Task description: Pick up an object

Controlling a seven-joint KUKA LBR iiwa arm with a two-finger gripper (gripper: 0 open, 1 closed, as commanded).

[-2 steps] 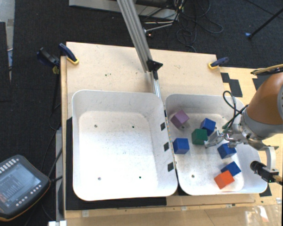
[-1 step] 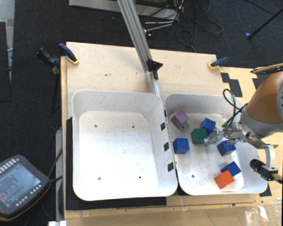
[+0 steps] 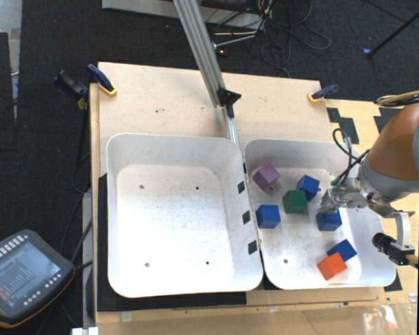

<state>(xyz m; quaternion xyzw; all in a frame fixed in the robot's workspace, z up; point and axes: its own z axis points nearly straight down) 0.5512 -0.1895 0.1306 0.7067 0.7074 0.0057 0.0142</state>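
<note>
Rightward, crowded into the right bin (image 3: pixel 370 275): purple cube (image 3: pixel 267 176), two blue cubes (image 3: pixel 308 185) (image 3: pixel 267 215), green cube (image 3: pixel 295 201), and near the front rim an orange cube (image 3: pixel 331 266) touching another blue one (image 3: pixel 342 250). Hung over a further blue cube (image 3: pixel 329 220) near the right wall: gripper (image 3: pixel 332 202), grip impossible to tell at this angle. Smooth white plastic, speckled, across the left bin (image 3: pixel 173 217), with wide open floor; no legible writing.

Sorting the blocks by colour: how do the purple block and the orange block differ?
The purple block is pale purple and lies at the right bin's far left; the orange block is bright and lies near its front. The purple block stands alone; the orange block touches a blue block. Both are small cubes.
</note>
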